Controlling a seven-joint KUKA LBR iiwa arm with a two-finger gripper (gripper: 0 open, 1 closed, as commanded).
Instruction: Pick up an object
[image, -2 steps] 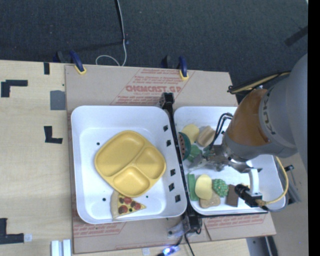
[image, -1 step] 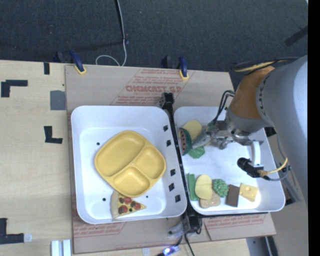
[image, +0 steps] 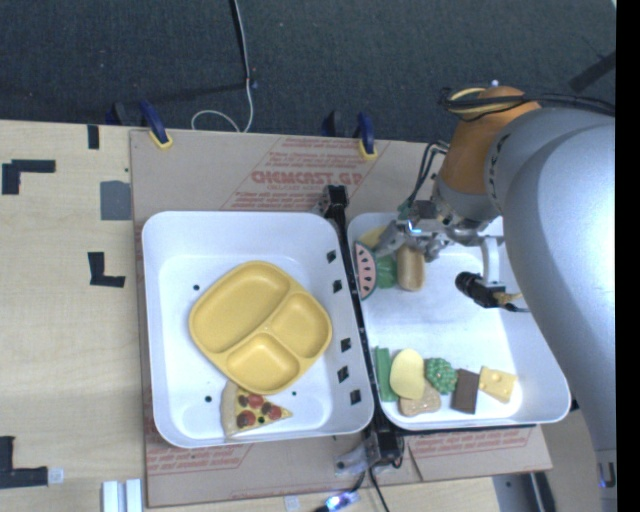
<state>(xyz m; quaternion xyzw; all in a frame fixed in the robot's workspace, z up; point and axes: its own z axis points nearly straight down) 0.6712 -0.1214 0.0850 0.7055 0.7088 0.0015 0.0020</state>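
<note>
While arm hangs over right bin (image: 520, 345), I read step as reach-in, nothing lifted. Gripper (image: 418, 236) at bin's 11 o'clock, just above brown bread roll (image: 410, 268); grip state I cannot tell. Next: confirm roll is caught, then raise straight.

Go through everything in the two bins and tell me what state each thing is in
Yellow tray: flat in the left bin, compartments bare.
Pizza slice: flat, by the tray's near edge.
Watermelon slice: leaning on the right bin's left wall.
Brown piece: upright, under the gripper.
Cheese wedge: lying at the right bin's near edge.
Broccoli: beside a yellow chip.
</note>
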